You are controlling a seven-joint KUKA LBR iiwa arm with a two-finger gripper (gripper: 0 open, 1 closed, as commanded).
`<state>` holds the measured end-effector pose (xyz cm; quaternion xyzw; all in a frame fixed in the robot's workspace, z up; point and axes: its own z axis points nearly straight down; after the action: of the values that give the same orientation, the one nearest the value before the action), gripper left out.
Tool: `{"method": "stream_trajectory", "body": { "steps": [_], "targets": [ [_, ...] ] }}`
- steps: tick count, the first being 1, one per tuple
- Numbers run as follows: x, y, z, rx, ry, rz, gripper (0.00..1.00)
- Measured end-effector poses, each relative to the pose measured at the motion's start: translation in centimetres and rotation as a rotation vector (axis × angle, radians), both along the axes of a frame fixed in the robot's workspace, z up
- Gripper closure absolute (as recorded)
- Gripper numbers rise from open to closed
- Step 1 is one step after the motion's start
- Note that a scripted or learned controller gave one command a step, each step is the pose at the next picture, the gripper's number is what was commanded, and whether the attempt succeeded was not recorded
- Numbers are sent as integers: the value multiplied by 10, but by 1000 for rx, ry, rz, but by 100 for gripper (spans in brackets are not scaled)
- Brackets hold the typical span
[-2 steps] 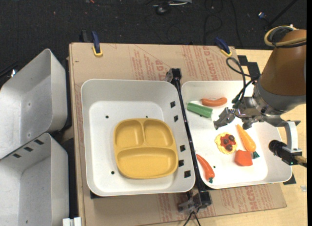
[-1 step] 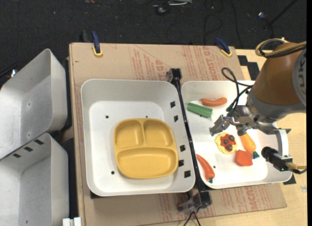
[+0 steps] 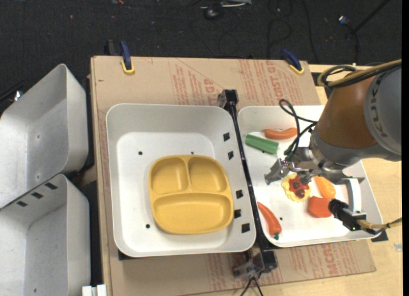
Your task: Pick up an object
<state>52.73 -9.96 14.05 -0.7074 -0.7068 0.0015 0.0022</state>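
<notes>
My gripper (image 3: 289,169) hangs low over the middle of the right bin (image 3: 255,122). Just below it lies a yellow and red toy (image 3: 296,188), with an orange piece (image 3: 324,187) touching it on the right. A red-orange piece (image 3: 317,207) lies further toward the front. A green block (image 3: 261,142) and an orange carrot-like piece (image 3: 280,133) lie at the back of the bin, behind the gripper. Near the front left corner rests a red chili with a green tip (image 3: 270,218). The arm hides the bin's right side.
The left bin (image 3: 121,160) holds a yellow divided plate (image 3: 190,194). A black divider (image 3: 243,173) runs between the two bins. Grey-white containers (image 3: 38,154) stand off the bench at the left. Cables trail from the wrist over the right bin's front right corner.
</notes>
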Motion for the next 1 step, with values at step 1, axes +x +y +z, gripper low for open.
{"method": "stream_trajectory", "body": {
  "steps": [1],
  "targets": [
    [-1, 1, -51, 0, -1, -1, 0]
  ]
}}
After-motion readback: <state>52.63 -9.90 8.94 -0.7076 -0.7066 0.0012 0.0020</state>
